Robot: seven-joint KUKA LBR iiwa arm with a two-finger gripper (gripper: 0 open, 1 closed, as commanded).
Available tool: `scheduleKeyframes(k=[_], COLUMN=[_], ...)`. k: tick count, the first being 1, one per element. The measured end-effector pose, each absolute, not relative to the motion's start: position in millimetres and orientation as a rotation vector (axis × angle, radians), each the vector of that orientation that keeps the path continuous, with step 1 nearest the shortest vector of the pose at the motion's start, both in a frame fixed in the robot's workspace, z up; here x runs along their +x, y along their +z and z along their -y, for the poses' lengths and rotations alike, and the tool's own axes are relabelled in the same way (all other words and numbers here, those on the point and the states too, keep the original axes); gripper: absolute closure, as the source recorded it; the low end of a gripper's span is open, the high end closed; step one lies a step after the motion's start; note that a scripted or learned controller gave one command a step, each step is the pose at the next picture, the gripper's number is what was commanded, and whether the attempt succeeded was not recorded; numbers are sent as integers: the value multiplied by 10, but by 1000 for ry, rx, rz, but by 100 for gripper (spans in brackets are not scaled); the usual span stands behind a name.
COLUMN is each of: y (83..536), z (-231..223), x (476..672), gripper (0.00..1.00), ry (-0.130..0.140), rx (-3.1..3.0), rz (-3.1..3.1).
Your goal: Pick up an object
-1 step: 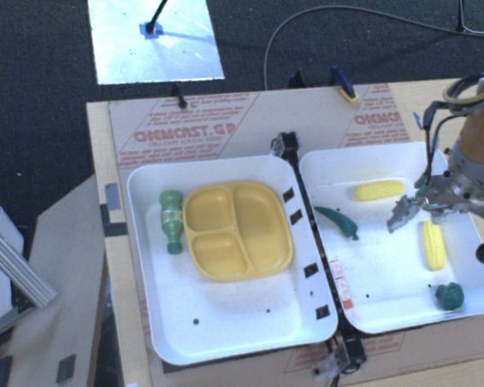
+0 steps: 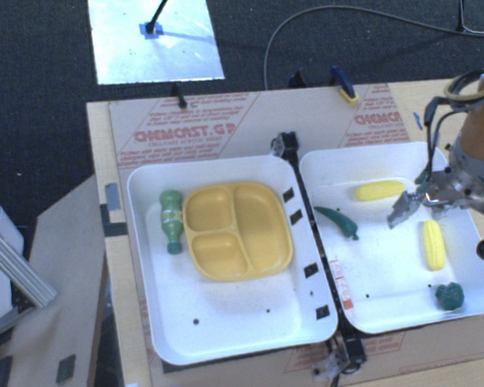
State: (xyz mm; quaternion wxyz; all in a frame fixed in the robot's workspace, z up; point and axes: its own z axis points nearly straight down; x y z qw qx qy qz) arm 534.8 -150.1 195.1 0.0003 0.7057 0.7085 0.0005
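— So why hover the gripper (image 2: pixel 401 212) at right of frame?
— I'm lining up over the right bin (image 2: pixel 384 315), between lemon (image 2: pixel 379 189) and corn (image 2: pixel 434 244). Grasping nothing; I can't tell the fingers' state.

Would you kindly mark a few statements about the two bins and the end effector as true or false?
1. The yellow divided plate lies in the left bin. True.
2. The green bottle lies in the right bin. False: it lies in the left bin, beside the plate.
3. The end effector is over the right bin. True.
4. The corn cob is gripped by the end effector. False: it lies on the bin floor, apart.
5. The green chilli pepper rests on the plate. False: it lies in the right bin.
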Motion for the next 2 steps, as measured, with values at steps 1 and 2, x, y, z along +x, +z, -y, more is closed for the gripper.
scheduleKeyframes(k=[1,2], y=[1503,896], z=[1531,1552], x=[5371,5422], gripper=[0,0], ry=[-1,-1], rx=[2220,2221], rz=[-2224,-2224])
